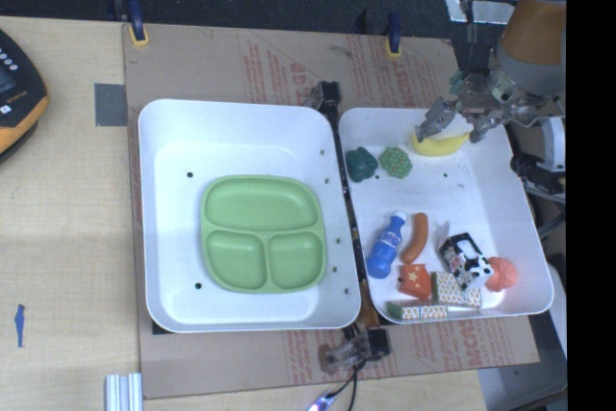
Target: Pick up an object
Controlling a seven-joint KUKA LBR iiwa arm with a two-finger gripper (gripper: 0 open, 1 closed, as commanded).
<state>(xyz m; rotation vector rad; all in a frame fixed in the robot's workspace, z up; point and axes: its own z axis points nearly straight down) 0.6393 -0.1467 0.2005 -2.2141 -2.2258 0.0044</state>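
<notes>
- Right now, camera view: gripper [454, 119] sits at the right bin's [510, 207] far edge, fingers spread wide, holding nothing.
- Yellow banana [440, 143] lies just below the fingers, touching or nearly so, long axis running left-right.
- Green broccoli [395, 161] lies left of the banana.

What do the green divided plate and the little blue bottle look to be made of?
The green divided plate looks like moulded plastic with a matte finish: one even colour, soft rounded compartment edges, no glare. The blue bottle also seems plastic, a bit glossier, with a pale cap; it is too small to say more.
</notes>
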